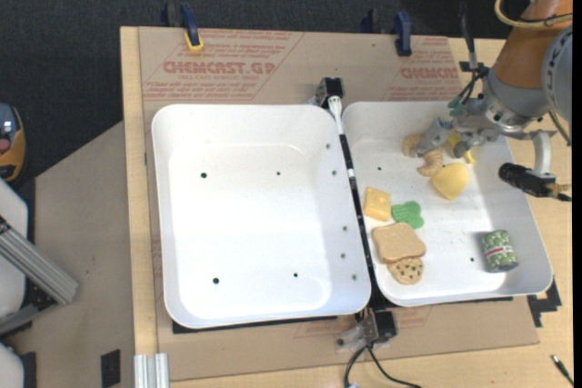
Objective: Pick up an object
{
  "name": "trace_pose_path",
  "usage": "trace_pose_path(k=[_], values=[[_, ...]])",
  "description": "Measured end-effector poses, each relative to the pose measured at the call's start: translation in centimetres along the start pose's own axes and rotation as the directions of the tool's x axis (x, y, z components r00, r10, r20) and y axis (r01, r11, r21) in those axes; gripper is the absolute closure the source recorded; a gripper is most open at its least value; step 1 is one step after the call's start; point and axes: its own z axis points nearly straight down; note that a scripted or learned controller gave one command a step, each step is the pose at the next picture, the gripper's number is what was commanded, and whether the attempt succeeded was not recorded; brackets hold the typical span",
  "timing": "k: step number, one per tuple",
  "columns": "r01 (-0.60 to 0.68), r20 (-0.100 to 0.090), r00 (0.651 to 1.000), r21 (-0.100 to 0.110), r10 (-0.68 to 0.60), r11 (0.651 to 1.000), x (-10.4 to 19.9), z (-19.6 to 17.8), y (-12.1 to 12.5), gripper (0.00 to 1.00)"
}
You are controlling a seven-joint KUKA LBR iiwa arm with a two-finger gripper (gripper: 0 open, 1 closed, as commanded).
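Since the two-finger gripper [452, 134] hangs low over the tan lumpy toy [429, 162], its grip impossible to judge, descend squarely, avoiding the yellow lemon-shaped toy [450, 182] just right.

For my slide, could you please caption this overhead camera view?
KUKA arm's gripper reaches into the right bin beside a yellow lemon, with toy foods scattered nearby.

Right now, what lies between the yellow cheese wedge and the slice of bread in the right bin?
In the camera view, a green toy piece lies between the yellow cheese wedge and the slice of bread, beside the cheese.
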Motion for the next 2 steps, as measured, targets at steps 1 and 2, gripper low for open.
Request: trace_pose_path(k=[1,2], values=[[0.000,0.015,1.000,-0.018,0.000,1.000,-0.39,-0.39,-0.50,0.00],[-0.003,0.024,1.000,-0.011,0.003,1.000,-0.91,-1.33,-0.83,1.00]])
